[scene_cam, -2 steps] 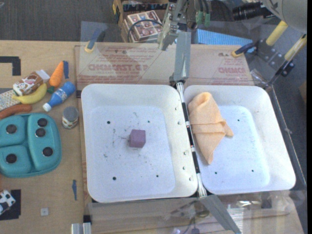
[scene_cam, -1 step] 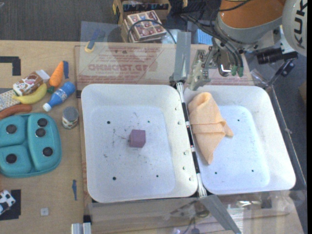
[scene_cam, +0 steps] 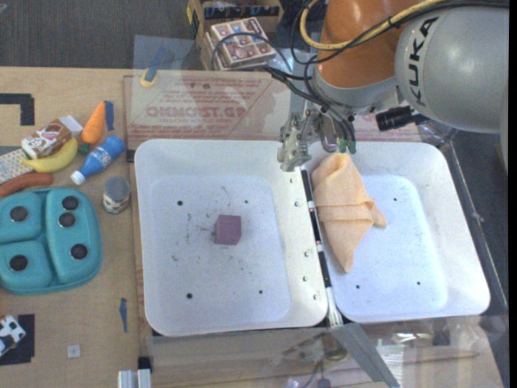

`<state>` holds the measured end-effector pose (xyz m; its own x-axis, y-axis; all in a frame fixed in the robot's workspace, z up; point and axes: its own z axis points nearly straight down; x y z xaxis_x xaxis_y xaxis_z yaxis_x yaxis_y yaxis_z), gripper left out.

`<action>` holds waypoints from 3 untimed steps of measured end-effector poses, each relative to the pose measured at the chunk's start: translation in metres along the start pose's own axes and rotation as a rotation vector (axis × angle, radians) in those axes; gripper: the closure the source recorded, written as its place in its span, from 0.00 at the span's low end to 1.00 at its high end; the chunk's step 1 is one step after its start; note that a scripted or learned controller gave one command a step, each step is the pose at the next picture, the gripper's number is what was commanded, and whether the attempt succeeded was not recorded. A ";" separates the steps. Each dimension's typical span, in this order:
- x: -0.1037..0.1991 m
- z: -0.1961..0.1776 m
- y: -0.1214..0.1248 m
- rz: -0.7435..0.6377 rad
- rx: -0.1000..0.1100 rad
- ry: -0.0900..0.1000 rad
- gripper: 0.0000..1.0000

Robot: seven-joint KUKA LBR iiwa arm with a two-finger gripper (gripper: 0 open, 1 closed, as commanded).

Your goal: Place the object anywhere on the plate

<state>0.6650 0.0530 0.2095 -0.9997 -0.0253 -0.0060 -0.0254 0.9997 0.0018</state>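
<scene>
I have the gripper [scene_cam: 311,140] up at the far end of the rib between the two bins, and an orange cloth [scene_cam: 346,208] hangs from it down into the right bin [scene_cam: 452,297]. The fingers look pinched on the cloth's top corner. I judge this the carry step. No plate is evident; next I must find one.

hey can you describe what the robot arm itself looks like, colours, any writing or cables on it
The arm is a bulky, rounded grey casing with KUKA printed in dark letters. Above the wrist sits a glossy orange dome-shaped section. Yellow and black cables loop around the orange section. The hand is a small metallic assembly with thin wires.
</scene>
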 end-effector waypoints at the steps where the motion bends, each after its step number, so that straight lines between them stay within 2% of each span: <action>1: 0.000 -0.001 0.000 0.000 0.000 -0.001 0.00; 2: -0.001 -0.054 -0.111 0.536 0.002 -0.004 0.00; 3: 0.022 -0.205 -0.082 0.967 0.003 -0.002 0.00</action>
<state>0.6443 -0.0295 0.4145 -0.5882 0.8087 -0.0050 0.8087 0.5883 0.0045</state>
